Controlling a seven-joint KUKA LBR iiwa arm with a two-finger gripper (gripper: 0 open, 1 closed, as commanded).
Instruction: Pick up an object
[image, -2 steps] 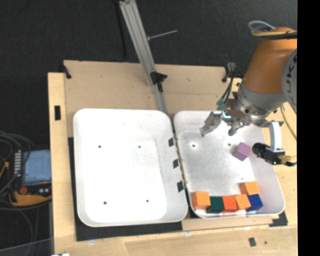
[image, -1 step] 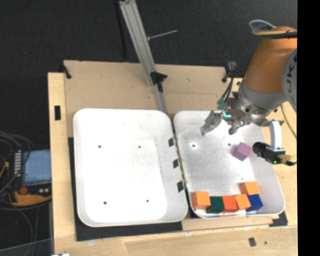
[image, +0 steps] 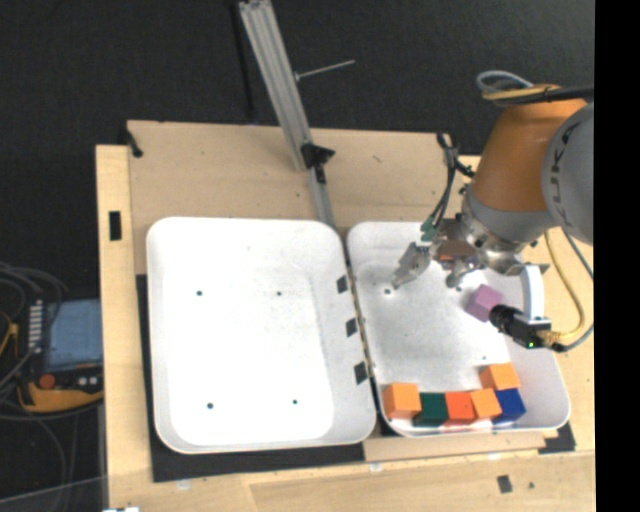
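Mostly blocks (image: 455, 404) along near rim, hand (image: 432, 262) above

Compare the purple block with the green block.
The purple block sits alone mid-bin, close under the arm; the green block is wedged in a row of blocks along the near wall, between two orange ones. Purple looks pale, green dark. Both lie in the right bin.

My arm (image: 560, 150) is a thick grey casing with a broad orange band above the wrist. Below it sits a grey metal collar, then my small metallic claw (image: 432, 262) with thin pale fingers. Thin black and yellowish cables loop beside the wrist, and a pale cable curls above the band.
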